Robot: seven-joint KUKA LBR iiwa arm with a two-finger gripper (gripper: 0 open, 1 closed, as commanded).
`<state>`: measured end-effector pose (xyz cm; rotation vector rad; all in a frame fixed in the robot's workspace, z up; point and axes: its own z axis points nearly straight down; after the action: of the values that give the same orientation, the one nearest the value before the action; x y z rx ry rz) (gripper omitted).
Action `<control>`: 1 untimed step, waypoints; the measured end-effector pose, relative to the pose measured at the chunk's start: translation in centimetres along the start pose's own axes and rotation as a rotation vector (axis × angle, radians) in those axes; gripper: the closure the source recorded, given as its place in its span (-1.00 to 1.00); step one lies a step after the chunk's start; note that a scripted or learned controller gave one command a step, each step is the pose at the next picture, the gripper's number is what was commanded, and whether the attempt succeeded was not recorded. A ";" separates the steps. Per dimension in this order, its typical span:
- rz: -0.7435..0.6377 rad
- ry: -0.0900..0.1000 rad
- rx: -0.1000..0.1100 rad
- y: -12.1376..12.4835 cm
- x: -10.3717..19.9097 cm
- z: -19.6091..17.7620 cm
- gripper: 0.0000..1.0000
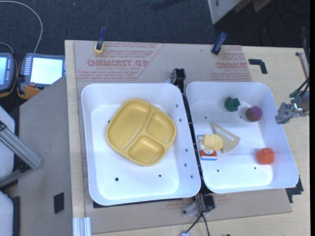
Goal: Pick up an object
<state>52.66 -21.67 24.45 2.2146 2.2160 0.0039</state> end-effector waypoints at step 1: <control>-0.005 0.007 0.009 -1.1 5.7 -0.3 1.00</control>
<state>51.60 -16.00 24.75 2.2170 2.2299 0.0019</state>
